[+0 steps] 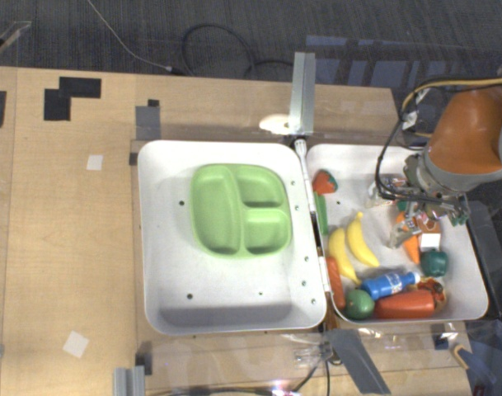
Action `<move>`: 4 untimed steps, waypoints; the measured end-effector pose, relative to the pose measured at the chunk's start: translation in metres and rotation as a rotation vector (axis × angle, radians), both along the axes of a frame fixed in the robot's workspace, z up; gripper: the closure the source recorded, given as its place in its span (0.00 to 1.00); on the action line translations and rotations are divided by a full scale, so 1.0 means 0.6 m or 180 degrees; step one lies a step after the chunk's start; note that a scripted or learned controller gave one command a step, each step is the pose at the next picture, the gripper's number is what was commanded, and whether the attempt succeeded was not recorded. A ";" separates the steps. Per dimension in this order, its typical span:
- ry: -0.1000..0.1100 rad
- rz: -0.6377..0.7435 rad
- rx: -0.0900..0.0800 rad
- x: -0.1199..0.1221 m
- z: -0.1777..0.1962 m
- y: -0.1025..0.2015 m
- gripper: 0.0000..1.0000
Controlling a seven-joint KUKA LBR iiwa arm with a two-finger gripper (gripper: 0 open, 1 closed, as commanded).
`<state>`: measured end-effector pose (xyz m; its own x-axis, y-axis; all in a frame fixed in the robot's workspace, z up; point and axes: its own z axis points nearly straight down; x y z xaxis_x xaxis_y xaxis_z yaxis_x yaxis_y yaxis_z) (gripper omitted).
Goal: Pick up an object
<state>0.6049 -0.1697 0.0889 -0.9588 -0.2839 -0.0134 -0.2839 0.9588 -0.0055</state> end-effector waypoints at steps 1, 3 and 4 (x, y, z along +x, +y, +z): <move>-0.0004 0.0181 -0.0005 -0.089 0.003 0.014 0.00; 0.0003 0.0612 -0.0005 0.043 0.060 0.055 0.00; 0.0002 0.0287 -0.0007 -0.020 0.000 -0.033 0.00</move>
<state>0.5929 -0.1893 0.0891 -0.9293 -0.3691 -0.0121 -0.3690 0.9294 -0.0075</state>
